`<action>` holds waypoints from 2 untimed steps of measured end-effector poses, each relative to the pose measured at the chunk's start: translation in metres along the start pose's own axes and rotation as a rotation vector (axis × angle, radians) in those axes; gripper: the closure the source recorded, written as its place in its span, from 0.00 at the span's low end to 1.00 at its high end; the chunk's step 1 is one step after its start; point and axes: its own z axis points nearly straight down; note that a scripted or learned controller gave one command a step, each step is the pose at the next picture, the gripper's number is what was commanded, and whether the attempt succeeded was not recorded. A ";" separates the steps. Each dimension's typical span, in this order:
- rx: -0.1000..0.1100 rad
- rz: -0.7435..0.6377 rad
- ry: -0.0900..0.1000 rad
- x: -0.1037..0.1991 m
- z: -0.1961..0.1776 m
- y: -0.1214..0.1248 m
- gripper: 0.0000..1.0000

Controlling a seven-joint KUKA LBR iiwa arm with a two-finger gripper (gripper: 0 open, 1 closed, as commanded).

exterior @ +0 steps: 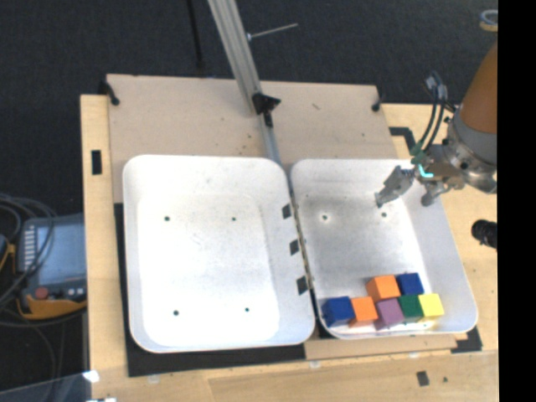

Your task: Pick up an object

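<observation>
Several small coloured blocks cluster in the near right corner of the right bin [352, 224]: a blue block [337, 310], an orange block [364, 309], a purple block [389, 311], a green block [410, 306], a yellow block [431, 305], with a second orange block [384, 286] and a second blue block [409, 283] behind them. My gripper [409, 189] hangs over the far right part of this bin, well away from the blocks. Its two fingers [390, 189] are spread apart with nothing between them.
The left bin [205, 249] lies beside the right one on the wooden bench. A slanted metal post [239, 48] rises from the bench's far side, between the bins. A control pendant [50, 258] with cables sits off the bench at the left.
</observation>
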 end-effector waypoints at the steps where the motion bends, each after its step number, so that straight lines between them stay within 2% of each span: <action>1: -0.004 0.001 0.000 0.000 -0.002 0.001 0.00; 2: 0.000 0.005 -0.003 -0.008 0.042 0.001 0.00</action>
